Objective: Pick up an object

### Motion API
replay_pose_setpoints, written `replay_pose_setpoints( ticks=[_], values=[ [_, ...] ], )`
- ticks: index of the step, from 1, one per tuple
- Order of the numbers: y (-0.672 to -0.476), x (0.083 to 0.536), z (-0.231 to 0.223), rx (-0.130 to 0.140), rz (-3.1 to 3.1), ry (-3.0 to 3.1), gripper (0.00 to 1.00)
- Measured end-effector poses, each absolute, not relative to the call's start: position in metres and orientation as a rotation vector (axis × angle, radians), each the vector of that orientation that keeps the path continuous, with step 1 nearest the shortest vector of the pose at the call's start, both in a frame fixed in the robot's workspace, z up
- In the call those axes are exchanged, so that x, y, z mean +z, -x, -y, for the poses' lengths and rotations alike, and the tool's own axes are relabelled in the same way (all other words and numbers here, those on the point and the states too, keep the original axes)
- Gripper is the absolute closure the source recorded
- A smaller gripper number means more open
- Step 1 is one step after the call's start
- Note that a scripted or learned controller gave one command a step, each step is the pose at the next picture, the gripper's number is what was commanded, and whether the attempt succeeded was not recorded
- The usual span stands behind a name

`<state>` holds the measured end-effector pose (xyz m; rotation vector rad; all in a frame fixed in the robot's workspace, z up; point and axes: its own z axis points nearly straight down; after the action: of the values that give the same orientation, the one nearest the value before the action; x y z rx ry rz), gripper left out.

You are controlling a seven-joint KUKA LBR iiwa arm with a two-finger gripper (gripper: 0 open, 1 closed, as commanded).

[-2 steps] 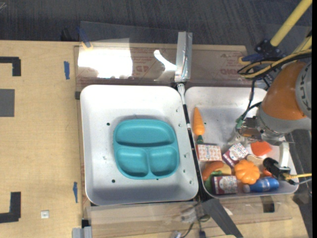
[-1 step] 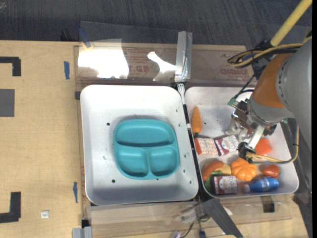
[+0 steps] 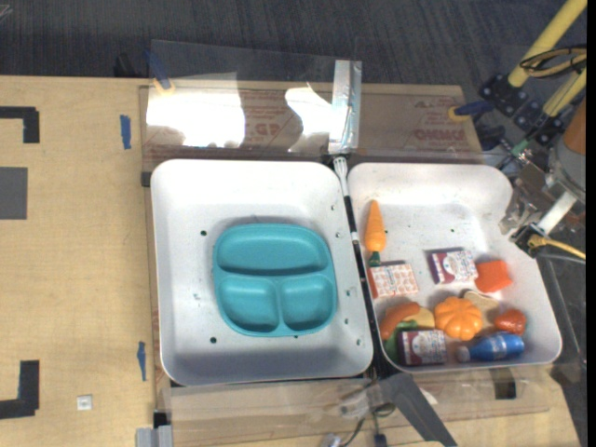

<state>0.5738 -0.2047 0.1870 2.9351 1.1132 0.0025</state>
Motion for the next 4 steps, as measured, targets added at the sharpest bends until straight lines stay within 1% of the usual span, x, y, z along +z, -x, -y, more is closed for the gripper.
replay_pose_setpoints(
  ticks=[1, 2, 3, 4],
  values=[
    [-0.626, 0.15, 0.139, -0.004, -0.482, -3.107, 1.0],
    [-0.661, 0.087, 0.141, 0.006, -0.353, -3.121, 1.0],
    [-0.624, 0.123, 0.152, 0.001, -0.317, -3.127, 1.0],
    [-0.662, 0.087, 0.18, 0.005, -0.324, -3.124, 1.0]
  ],
)
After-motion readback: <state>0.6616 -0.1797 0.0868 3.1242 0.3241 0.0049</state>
